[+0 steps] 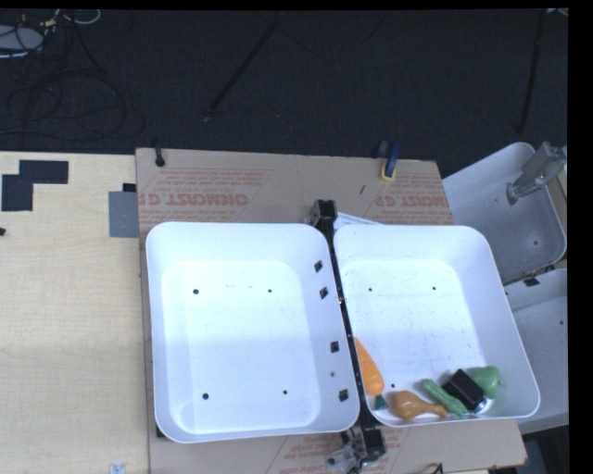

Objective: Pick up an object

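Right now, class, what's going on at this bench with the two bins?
Nothing is being handled. A small heap sits in the near corner of the right-hand white bin: an orange carrot-shaped toy, a tan gourd-shaped piece, a green piece and a black block. The left-hand white bin lies alongside.

Robot lab: white bins (162, 278) on cardboard-covered bench (278, 190), loose cables (56, 28).

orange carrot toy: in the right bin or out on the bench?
In. The orange carrot lies inside the right bin, against its left wall near the front corner.
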Motion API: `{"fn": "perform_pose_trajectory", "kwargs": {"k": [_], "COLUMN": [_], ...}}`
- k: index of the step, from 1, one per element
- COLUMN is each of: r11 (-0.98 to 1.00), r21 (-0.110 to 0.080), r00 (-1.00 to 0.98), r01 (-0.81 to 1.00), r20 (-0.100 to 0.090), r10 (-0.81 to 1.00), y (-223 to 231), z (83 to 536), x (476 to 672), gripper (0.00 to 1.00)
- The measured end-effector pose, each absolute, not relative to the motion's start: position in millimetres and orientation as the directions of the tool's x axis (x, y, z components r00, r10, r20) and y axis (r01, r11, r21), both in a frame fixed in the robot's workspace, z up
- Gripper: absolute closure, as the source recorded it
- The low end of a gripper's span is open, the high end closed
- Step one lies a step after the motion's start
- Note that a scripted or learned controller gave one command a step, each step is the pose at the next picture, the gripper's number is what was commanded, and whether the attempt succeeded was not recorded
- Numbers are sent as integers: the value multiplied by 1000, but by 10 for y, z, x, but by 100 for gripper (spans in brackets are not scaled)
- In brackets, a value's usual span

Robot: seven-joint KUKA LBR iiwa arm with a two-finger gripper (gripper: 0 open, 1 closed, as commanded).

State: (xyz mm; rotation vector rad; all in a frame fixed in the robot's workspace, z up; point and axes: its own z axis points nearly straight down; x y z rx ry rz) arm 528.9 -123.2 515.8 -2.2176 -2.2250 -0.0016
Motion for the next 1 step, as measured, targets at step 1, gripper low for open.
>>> {"fn": "perform_pose_trajectory", "kwargs": {"k": [1], "r11": [6], "r21": [0], "r00": [-6], "r01": [1000], "r20": [1], "r10": [1000], "y": [-628], "z": [5396], "x": [4868], "gripper": [0]}}
